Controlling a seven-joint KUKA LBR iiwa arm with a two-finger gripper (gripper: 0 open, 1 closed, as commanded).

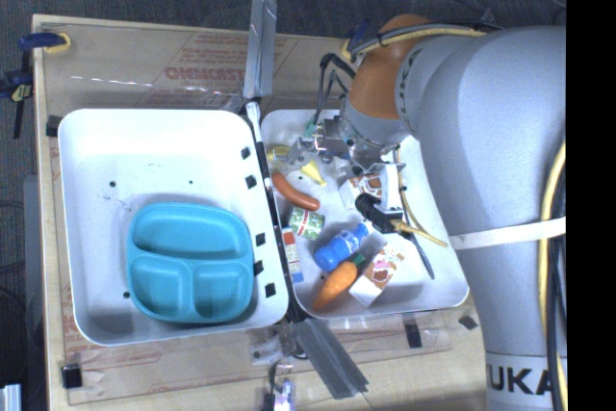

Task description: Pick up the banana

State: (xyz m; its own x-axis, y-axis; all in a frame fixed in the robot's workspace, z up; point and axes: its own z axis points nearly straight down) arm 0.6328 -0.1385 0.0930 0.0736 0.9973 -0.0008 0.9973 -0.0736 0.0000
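**End effector low in the right bin, banana hard to pick out in the clutter**

The end effector (351, 161) hangs down into the right bin (438, 289), in the upper half of it, under the orange band of the arm (510, 159). From where I stand its metal parts blur into the items beneath, so I cannot tell how it is set or whether anything sits in it.

Just to its left, toward the divider, I see a small yellow piece (312, 172), pale and wedge-like, close under the wrist. My guess is that this is the banana or its visible part, but most of it is hidden and I cannot read its long axis. If so, it lies nearly touching the end effector on the left side, which would call for only a short sideways shift.

Further out, a red sausage (295, 192) slants beside the bin's left wall. Below it sit a small printed can (308, 224), a blue bottle (341, 246), a carrot (336, 285) and a carton (379, 270).

Across the divider, the left bin (91, 159) carries a blue divided tray (191, 262), well apart from the action on the desk (144, 63).
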